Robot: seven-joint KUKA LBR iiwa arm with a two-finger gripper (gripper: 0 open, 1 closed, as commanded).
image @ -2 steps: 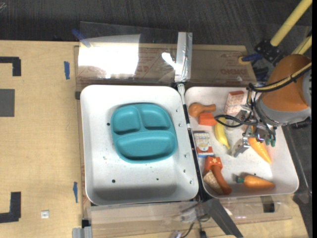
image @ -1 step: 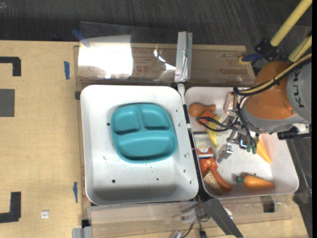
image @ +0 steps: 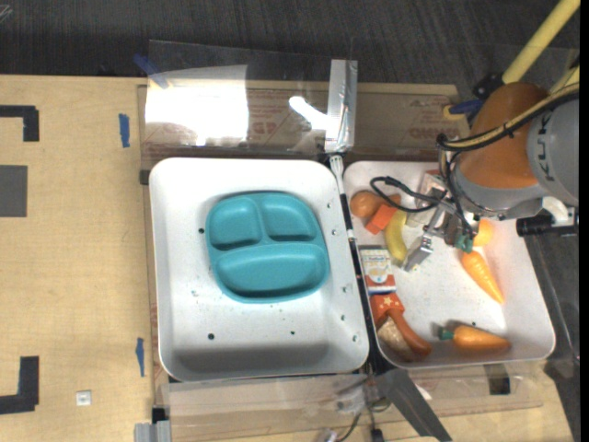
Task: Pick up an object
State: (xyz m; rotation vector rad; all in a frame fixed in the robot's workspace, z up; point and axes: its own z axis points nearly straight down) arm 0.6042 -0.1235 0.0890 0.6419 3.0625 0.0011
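My gripper (image: 438, 241) hangs low over the right bin (image: 538, 288), near its upper middle, and it is open with nothing between its fingers. One silver fingertip (image: 419, 252) sits just right of a yellow banana (image: 396, 238). The other finger is beside the green top of a carrot (image: 483, 274) that lies slanted at the right. An orange-red piece (image: 371, 207) lies left of the banana. A second carrot (image: 474, 338) rests along the bin's front wall.
A small printed packet (image: 375, 267), a red piece (image: 386, 306) and a brown sausage-like item (image: 407, 335) crowd the right bin's left side. The left bin (image: 175, 247) holds a teal divided plate (image: 267, 245). A yellow pole (image: 548, 28) slants at top right.
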